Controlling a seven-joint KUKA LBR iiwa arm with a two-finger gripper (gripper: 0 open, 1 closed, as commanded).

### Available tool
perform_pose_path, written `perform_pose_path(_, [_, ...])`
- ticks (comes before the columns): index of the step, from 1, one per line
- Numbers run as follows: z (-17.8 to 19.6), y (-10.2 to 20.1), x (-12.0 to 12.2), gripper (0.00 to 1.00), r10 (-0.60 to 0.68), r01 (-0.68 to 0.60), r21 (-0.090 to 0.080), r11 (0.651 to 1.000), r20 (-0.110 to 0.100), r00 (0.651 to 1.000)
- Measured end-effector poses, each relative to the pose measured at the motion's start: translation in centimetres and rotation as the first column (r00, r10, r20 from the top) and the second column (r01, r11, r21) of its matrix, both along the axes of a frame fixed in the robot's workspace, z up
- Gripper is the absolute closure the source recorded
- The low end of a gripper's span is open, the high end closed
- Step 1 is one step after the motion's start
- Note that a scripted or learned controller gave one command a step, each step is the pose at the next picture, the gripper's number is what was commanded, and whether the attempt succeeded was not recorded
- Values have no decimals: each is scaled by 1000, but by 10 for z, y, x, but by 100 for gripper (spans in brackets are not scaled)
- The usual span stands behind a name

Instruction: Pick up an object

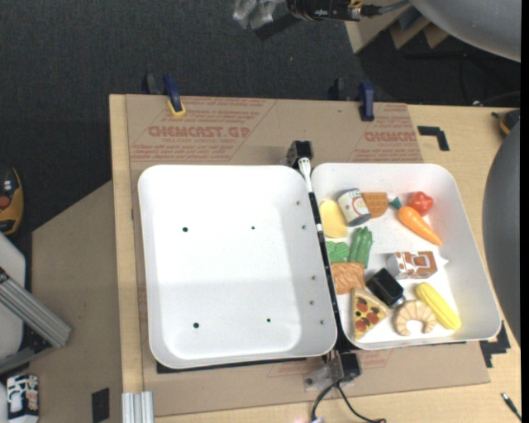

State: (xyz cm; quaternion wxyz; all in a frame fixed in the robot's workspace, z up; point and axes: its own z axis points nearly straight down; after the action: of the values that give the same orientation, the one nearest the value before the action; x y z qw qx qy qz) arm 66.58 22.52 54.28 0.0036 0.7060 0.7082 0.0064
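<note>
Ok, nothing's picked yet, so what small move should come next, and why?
Probably bring the gripper from the view's top edge down over the right bin. All the toy food lies there, and the carrot near its far right side sits a little apart from the crowded pieces, so it looks the easiest first target.

My gripper (258, 14) hangs at the top edge of the view, well above and behind the two white bins, over dark floor rather than the bench; it is too blurred for detail. The left bin (165, 198) sits beside the right bin (463, 248), which holds toy food crowded together: a carrot (419, 225) beside a red tomato (421, 201), a small can (354, 206), a yellow corn cob (438, 305) touching a croissant (414, 317), a pizza slice (367, 312), a black block (385, 287) and a small carton (413, 263). Both bins rest on a brown cardboard sheet (248, 124) held at its far edge by two blue clamps (173, 95).
</note>
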Motion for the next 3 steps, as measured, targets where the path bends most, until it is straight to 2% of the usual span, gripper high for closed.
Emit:
perform_pose_path(1, [-216, -1, -7, 100, -4, 4, -10, 1000, -31, 999])
perform_pose_path(2, [-81, -1, -9, 100, -1, 1, 1, 1000, 2, 1000])
perform_pose_path(3, [-91, -1, -9, 0, -2, 2, -4, 1000, -14, 1000])
